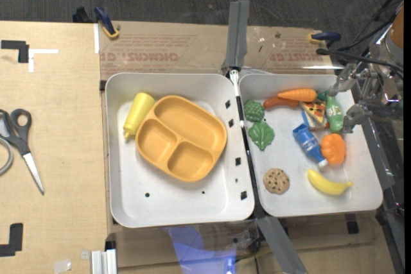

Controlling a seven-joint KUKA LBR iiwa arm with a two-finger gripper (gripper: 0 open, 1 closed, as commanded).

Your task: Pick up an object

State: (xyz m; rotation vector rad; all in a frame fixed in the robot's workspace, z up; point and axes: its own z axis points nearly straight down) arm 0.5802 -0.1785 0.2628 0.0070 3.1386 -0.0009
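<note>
Seemingly nothing is lifted yet: the claw [350, 113] sits low at the right bin's [376, 199] far edge, beside the green bottle [333, 113] and orange pumpkin [333, 147]. I cannot tell its state, and every toy lies in the bin

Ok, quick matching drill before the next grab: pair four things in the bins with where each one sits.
Things:
1. tray
2. cookie
3. carrot
4. banana

Places:
A. far edge of the right bin
B. near right corner of the right bin
C. left bin, beside the yellow bottle
D. near left part of the right bin

Pairs: 1-C, 2-D, 3-A, 4-B
</note>
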